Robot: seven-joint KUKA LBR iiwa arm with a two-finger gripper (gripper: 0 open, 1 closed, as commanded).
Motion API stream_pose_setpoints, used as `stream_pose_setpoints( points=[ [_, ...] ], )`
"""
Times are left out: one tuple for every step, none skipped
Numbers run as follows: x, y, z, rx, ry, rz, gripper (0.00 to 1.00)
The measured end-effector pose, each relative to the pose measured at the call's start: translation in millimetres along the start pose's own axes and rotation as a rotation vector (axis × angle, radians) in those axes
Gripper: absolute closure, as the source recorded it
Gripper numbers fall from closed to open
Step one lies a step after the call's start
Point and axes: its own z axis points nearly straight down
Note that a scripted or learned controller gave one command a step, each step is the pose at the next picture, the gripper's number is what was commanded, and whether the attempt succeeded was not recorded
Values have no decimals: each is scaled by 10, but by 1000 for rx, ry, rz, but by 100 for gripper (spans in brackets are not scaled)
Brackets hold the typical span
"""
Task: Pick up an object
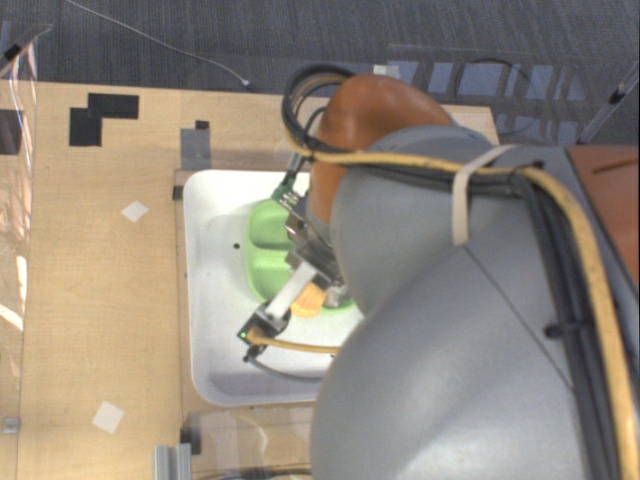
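Note:
A light green rounded object [264, 244] lies in the left white bin [215, 298], toward its right part. A small orange-yellow block [308, 303] sits just in front of it, at the green object's near edge. My gripper [318, 273] is low inside this bin, right over the green object's right side and next to the orange block. The grey arm and its orange band [370, 118] cover the gripper's tips and the right part of the bin.
The tan bench [100, 298] spreads to the left of the bin, with black markers [100, 116] at the back left and small white tags. The bulky arm [470, 318] hides the other bin on the right.

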Motion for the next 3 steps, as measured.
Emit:
stream_pose_setpoints(
  points=[
    [212, -236, 244, 2, 2, 452, 100],
    [204, -231, -1465, 3, 15, 537, 100],
    [182, -208, -403, 0, -1, 631, 100]
  ],
)
